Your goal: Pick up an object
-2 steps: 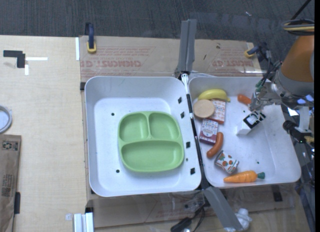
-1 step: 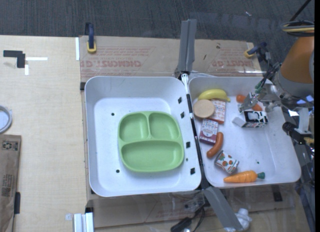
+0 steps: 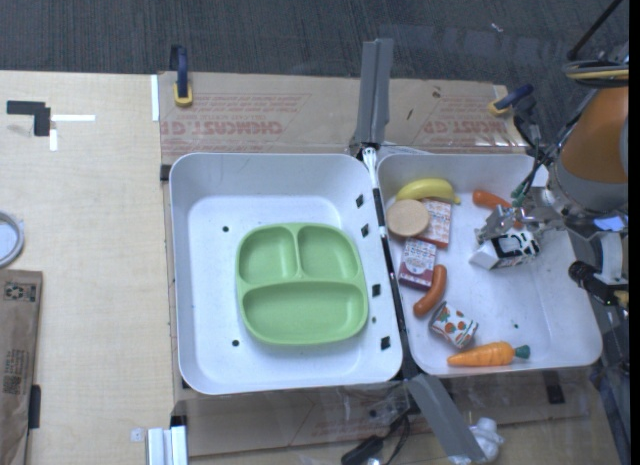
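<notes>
Over the right bin (image 3: pixel 562 325), the hand (image 3: pixel 507 221) hangs low, right by a small white box (image 3: pixel 511 249), likely because it means to grab that one, but I cannot tell if it is open, shut or holding anything.

Arm (image 3: pixel 592 168) reaches in from the right edge, its orange band (image 3: pixel 600 133) bulging just above the grey wrist. The wrist angles down and to the left, and the gripper (image 3: pixel 503 223) sits low, stretched out leftward from it, metal parts catching the light.
</notes>
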You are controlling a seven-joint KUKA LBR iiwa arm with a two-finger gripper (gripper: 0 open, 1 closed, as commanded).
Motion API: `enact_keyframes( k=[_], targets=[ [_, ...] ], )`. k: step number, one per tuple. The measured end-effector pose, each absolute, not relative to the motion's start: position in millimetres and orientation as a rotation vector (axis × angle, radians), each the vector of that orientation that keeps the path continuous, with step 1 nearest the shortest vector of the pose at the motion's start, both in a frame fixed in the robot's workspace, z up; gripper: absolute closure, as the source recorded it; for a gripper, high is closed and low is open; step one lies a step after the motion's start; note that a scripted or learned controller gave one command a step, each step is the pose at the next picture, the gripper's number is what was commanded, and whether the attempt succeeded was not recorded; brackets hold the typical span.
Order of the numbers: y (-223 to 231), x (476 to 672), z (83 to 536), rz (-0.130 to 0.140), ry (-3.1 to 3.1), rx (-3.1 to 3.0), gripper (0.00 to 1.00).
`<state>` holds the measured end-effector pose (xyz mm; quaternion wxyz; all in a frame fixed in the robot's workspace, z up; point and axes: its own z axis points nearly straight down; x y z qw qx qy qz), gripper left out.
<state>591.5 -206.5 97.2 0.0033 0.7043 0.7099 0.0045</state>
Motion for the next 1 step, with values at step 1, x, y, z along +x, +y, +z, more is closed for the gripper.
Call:
enact_keyframes(
  k=[1],
  targets=[
    [-207.9, 591.9, 106.4, 0.011, 2.222, 2.206, 1.00]
  ],
)
